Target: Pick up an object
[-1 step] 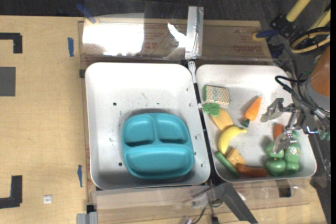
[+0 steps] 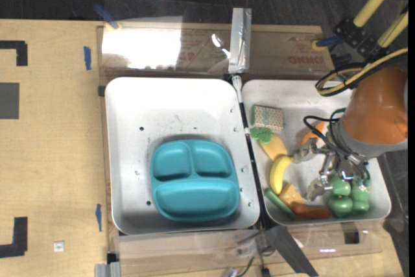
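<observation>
The right bin holds several toy foods. A yellow banana lies near its left wall, and a green pepper sits in the front right corner. A red chili rests against the front wall. My gripper is down inside this bin, right above the pepper's left side and just right of the banana. The orange-banded wrist hides the bin's right side. Nothing visibly hangs from the gripper.
A beige cracker, a green leafy piece and an orange piece lie toward the back of the right bin. A yellow wedge sits by the chili. In the left bin lies a teal divided plate.
</observation>
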{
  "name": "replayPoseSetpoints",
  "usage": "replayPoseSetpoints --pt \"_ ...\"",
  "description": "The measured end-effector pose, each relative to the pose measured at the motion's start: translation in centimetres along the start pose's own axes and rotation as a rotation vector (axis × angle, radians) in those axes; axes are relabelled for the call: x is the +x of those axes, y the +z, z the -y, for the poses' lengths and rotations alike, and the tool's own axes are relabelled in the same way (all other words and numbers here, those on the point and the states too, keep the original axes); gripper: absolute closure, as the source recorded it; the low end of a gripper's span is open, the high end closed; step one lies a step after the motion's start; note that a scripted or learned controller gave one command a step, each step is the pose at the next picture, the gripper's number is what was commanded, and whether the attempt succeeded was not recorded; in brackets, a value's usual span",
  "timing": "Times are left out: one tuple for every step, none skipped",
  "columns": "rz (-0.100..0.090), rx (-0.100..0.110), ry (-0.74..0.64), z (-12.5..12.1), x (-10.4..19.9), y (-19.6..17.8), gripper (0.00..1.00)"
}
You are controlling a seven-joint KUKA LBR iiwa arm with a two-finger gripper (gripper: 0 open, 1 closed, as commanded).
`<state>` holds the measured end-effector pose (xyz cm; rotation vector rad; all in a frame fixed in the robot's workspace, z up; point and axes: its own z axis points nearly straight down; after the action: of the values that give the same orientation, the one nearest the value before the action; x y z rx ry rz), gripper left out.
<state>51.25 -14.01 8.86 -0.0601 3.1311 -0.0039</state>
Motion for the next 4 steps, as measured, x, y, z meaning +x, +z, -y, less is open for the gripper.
replayPoseSetpoints --pt "0.004 -0.001 -0.106 1.6 -10.3 0.2 0.00" --pt "0.002 -0.001 -0.096 3.1 -13.0 0.3 0.00" --pt "0.001 -0.001 -0.123 3.4 -14.8 0.4 0.00" --pt "0.011 0.002 -0.123 3.4 -15.1 -0.8 1.00"
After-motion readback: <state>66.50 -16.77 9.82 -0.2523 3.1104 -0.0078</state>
